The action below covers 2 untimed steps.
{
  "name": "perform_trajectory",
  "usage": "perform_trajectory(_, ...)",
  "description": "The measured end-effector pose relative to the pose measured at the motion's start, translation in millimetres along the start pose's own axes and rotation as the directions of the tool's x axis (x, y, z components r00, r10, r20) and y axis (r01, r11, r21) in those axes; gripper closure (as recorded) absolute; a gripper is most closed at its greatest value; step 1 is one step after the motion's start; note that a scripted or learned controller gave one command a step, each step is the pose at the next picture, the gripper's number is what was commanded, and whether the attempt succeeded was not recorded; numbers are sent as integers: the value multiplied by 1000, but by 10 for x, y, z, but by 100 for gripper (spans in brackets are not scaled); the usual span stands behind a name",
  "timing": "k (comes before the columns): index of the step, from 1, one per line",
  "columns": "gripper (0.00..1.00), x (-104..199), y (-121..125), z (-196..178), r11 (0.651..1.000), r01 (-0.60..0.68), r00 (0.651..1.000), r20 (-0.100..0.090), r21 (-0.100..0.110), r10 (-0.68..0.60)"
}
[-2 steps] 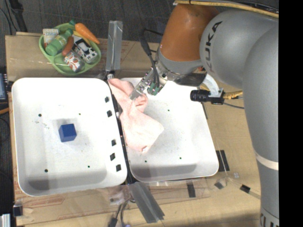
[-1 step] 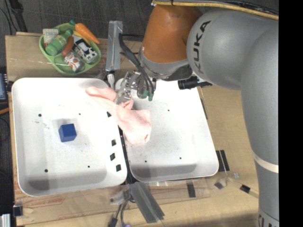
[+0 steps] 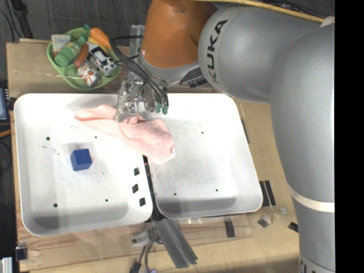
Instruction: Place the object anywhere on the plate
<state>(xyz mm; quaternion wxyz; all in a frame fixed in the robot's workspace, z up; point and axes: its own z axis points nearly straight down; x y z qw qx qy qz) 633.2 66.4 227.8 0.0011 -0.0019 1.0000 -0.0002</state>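
1. A pale pink, crumpled cloth point(image 3: 145, 132) is seen lying across the divide between the two shallow white bins, near the upper centre of the frame; one end stretches up and left into the left bin point(image 3: 34, 152), the wider end droops into the right bin point(image 3: 227, 152).
2. The metal two-finger gripper point(image 3: 135, 110) is seen directly above the cloth's upper middle part, touching or nearly touching it. Whether the cloth is grasped or released cannot be told.
3. The grey arm with its orange band point(image 3: 170, 33) is seen filling the upper right of the frame.
4. A small blue cube point(image 3: 81, 159) is found on the floor of the left bin, left of centre, well apart from the cloth.
5. A green bowl point(image 3: 60, 67) heaped with toy food and small packages is placed on the bench in the upper left, just beyond the left bin's far rim.
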Motion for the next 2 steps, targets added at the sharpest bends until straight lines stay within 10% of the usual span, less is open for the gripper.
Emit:
perform_trajectory(1,100,-68,521,-36,1000,4,1000,0,0,-4)
perform_trajectory(2,0,-69,519,-38,1000,3,1000,1,0,-3)
